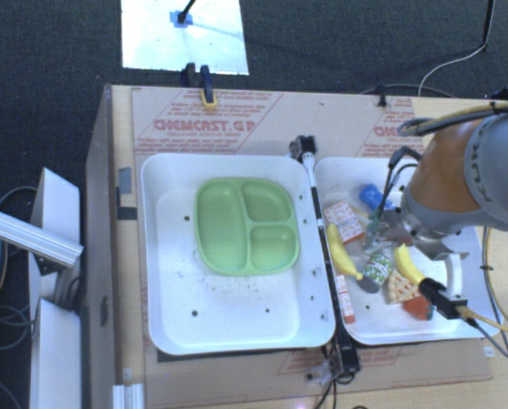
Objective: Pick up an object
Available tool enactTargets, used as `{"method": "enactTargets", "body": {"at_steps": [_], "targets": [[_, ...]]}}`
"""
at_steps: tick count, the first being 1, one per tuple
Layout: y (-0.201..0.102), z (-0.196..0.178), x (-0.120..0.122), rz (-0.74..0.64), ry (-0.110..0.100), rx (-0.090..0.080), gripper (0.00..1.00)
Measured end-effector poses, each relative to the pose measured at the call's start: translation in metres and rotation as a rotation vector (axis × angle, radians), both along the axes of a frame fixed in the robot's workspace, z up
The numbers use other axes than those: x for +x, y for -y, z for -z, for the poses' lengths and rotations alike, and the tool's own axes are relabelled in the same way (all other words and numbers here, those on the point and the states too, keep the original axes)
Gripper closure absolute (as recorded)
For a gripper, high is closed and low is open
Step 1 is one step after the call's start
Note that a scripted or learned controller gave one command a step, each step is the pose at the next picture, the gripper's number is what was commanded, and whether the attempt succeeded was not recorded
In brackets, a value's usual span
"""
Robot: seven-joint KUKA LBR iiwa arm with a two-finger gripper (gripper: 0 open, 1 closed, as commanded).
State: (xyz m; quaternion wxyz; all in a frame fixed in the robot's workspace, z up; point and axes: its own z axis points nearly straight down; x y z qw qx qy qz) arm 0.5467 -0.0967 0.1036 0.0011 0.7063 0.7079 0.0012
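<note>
The right bin (390,335) holds several small items. A blue piece (369,196) lies at its back, and a red and white packet (345,220) sits to the left of centre. Along the left wall lies a yellow banana (343,256). A green and white can (377,268), a second yellow banana (407,264), a pizza slice (399,290) and a red piece (418,308) crowd the front. My gripper (382,231) hangs low over the middle of this bin, just above the can and beside the packet. The arm's wrist hides its fingers.
The left bin (173,313) carries a green divided plate (245,227). A black and white bar (318,228) runs between the two bins. A narrow red and white packet (346,300) lies by the right bin's left wall. Cables trail at the right.
</note>
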Motion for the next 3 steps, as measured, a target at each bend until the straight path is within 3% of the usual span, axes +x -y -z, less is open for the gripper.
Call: {"method": "enactTargets", "body": {"at_steps": [1, 2, 3], "targets": [[-0.031, -0.138, -0.019, -0.002, 0.003, -0.001, 1.00], [0.030, -0.096, -0.003, 0.001, -0.003, -0.002, 1.00], [0.029, -0.096, -0.003, 0.000, -0.002, -0.001, 0.00]]}}
